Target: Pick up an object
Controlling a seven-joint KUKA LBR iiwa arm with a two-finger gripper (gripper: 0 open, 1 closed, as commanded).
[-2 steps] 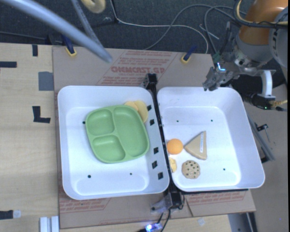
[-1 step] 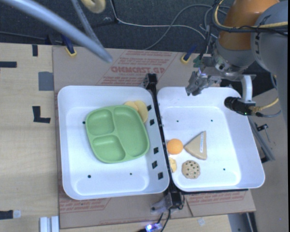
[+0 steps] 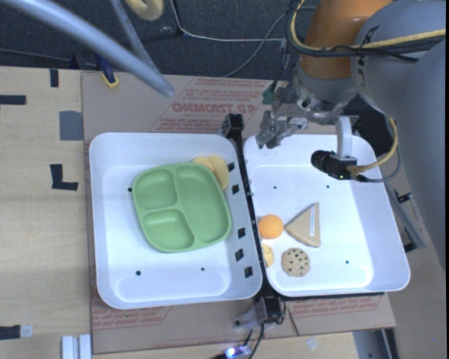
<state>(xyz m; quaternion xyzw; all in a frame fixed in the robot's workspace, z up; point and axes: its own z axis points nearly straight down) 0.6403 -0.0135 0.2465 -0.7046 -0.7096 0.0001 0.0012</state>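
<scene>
Gripper [image 3: 273, 134] above right bin's [image 3: 359, 275] far-left corner.
Finger spread impossible to tell; orange ball [image 3: 270, 226], wedge [image 3: 306, 226], cookie [image 3: 295, 262] well below, untouched.

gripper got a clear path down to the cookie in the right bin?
Probably yes. The cookie lies flat with nothing over it, apart from the orange ball and wedge. The gripper hangs over the same bin's far edge.

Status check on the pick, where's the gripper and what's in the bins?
Gripper over right bin's far-left corner, nothing seen held. Orange ball, wedge, cookie lie nearer the front. Green tray in left bin.
</scene>
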